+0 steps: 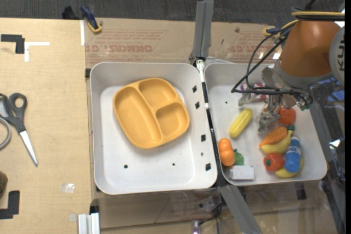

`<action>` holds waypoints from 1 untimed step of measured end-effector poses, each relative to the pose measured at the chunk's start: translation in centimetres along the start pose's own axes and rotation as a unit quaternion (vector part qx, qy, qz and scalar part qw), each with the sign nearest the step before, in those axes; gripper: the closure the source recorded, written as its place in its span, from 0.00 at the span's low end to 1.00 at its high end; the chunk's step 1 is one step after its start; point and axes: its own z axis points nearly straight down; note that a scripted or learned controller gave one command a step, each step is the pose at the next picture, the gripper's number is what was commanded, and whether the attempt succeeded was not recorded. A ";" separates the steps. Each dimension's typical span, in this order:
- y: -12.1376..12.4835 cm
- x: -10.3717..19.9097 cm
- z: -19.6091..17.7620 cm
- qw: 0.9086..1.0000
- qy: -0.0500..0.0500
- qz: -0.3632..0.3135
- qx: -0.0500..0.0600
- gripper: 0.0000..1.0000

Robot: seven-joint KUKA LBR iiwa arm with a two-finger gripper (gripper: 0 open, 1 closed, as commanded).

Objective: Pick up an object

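We see the toy corn cob (241,122) lying diagonally, tip pointing far-right, just left of the tool (270,117); its grip we cannot tell.

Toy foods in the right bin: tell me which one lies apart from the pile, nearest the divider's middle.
The yellow corn cob. It lies alone on bare bin floor, tilted, left of the gripper, while the others cluster along the right side and front edge.

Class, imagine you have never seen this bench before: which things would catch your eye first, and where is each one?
The yellow divided plate lies alone in the left bin. The right bin holds bright toy food, including a corn cob, at which the orange-banded arm's gripper reaches. A pair of scissors lies on the bench at far left.
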 end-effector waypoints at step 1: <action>0.8 5.8 0.1 1.000 0.002 0.029 -0.001 0.00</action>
